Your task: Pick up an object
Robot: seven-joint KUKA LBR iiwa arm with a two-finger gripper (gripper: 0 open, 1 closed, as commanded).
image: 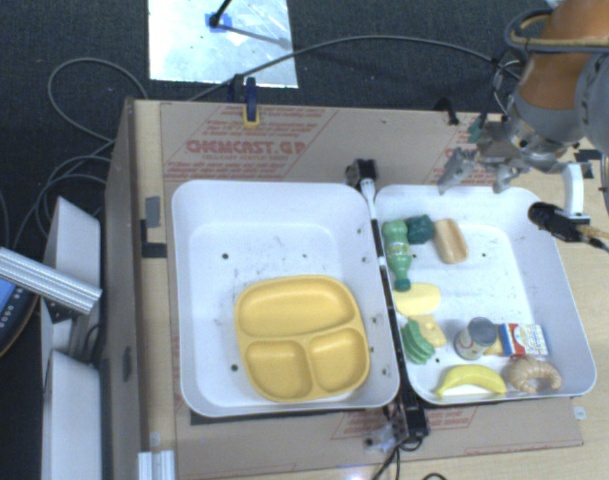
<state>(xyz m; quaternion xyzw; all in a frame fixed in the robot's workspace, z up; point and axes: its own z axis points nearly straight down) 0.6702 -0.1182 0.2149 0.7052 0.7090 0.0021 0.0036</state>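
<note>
My gripper (479, 176) hangs open above the far rim of the right bin (569, 298), with nothing between its fingers. Below it in that bin lie a tan bread roll (450, 240), a dark green lump (420, 230) and a green bottle (396, 248). Farther toward the front are a pale yellow piece (417, 299), a ribbed green vegetable (417, 340), a grey can (475, 337), a small red, white and blue box (525, 339), a banana (471, 379) and a brown pastry (535, 372).
The left bin (209, 238) holds a yellow divided plate (302, 336) at its front right. Both bins stand on a cardboard sheet (284, 138). Cables run across the dark floor behind the bench.
</note>
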